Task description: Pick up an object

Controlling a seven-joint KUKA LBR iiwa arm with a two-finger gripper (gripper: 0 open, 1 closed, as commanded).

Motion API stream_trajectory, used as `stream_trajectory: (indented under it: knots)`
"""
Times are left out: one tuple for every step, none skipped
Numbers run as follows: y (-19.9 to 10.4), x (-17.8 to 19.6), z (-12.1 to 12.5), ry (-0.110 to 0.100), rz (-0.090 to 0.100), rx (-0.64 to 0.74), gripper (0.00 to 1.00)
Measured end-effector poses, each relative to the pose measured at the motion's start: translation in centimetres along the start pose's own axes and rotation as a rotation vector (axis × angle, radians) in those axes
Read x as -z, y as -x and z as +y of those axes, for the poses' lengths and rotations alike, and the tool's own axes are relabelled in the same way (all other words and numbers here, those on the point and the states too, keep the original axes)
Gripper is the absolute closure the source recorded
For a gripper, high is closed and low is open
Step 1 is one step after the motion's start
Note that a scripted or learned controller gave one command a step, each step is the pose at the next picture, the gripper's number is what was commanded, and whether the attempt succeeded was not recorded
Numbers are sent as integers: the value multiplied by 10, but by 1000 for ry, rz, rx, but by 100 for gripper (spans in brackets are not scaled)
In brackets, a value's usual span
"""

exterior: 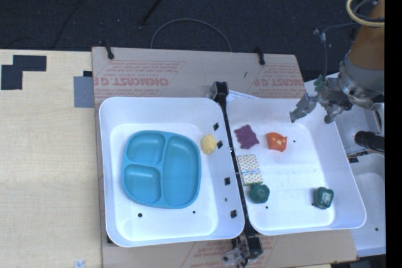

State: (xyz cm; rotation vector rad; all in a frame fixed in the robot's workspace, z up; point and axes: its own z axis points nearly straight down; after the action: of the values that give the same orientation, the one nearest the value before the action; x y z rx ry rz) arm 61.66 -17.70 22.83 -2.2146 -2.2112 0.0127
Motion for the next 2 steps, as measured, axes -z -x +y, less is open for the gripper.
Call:
stream_trajectory:
  knots:
    - [0,8,2,13,-3,2,0]
    - [5,-52,9,7,-2,2,0]
